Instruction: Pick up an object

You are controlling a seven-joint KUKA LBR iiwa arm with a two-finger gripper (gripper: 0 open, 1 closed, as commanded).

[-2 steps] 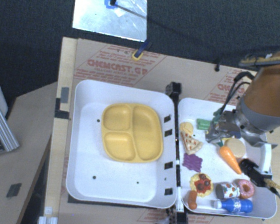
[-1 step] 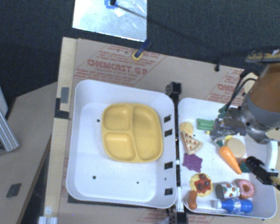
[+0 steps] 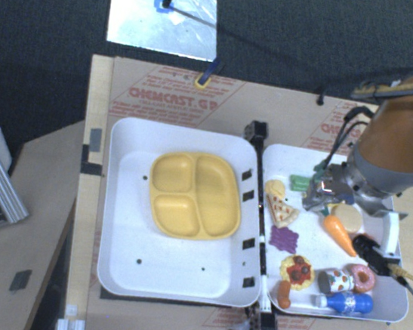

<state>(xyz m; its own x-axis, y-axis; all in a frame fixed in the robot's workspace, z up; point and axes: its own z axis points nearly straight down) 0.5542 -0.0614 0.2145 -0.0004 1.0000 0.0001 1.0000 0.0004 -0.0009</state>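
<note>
- I see the grey arm with its orange band (image 3: pixel 404 139) reaching in from 3 o'clock, over the upper part of the right white bin (image 3: pixel 393 301).
- The hand (image 3: pixel 323 193) hangs low at that bin's 11 o'clock area; I cannot tell whether it is wide or narrow, and I see nothing between its tips.
- Just at the hand's 9 o'clock lies a small green block (image 3: pixel 298 183); at its 5 o'clock, close by, lies an orange toy carrot (image 3: pixel 340 233).
- Further toys in the right bin: a pizza slice (image 3: pixel 281 208) at 9 o'clock, a purple leafy piece (image 3: pixel 284 239) near the middle, a round yellow-and-red piece (image 3: pixel 297 271), a pink doughnut (image 3: pixel 363 278) and a blue bottle (image 3: pixel 347 302) toward 6 o'clock.
- The left white bin (image 3: pixel 113 262) holds a yellow three-compartment plastic plate (image 3: pixel 193 195) near its centre.
- Both bins rest on the tabletop (image 3: pixel 170 94).
</note>
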